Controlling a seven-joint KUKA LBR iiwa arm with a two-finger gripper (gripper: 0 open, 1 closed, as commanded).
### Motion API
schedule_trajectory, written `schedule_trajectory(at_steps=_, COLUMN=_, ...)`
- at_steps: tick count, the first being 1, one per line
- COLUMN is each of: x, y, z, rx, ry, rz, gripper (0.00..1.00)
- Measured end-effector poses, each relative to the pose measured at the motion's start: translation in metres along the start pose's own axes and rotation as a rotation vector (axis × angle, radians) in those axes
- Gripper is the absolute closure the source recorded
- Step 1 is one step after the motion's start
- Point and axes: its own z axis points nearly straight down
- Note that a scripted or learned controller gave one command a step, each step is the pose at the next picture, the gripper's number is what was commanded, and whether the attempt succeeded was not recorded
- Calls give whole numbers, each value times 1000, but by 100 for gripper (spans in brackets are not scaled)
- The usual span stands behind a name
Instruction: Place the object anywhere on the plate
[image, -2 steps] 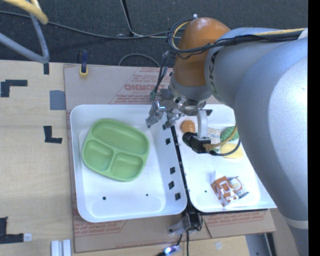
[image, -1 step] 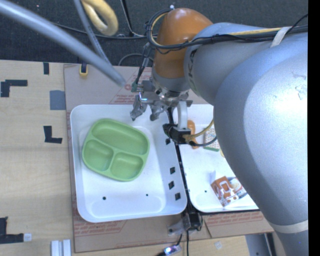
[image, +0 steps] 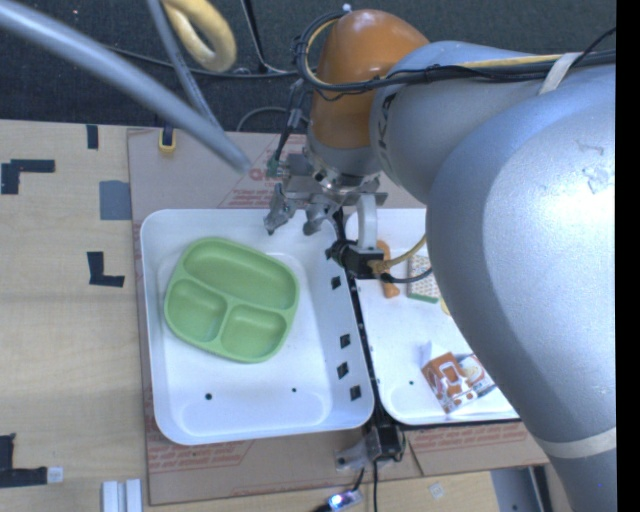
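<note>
A light green plate (image: 232, 298) with three compartments lies in the left white bin (image: 250, 415), towards its far left. My gripper (image: 293, 220) hangs over the far edge of that bin, just beyond the plate's far right corner. Its fingers (image: 273, 219) stand open, and only white bin floor shows between them. In the right bin (image: 400, 405) lie a small orange-and-white box (image: 455, 380), a little orange item (image: 388, 290) and a green-and-white packet (image: 423, 287). The arm hides much of the right bin.
A black divider strip (image: 350, 330) runs between the two bins. The big grey arm (image: 520, 220) covers the right side of the scene. A slanted grey pole (image: 130, 75) crosses the upper left. Brown cardboard (image: 200, 160) lies under the bins.
</note>
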Motion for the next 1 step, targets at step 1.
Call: schedule_trajectory(at_steps=1, x=0, y=0, z=0, rx=1, ry=0, rz=0, gripper=0)
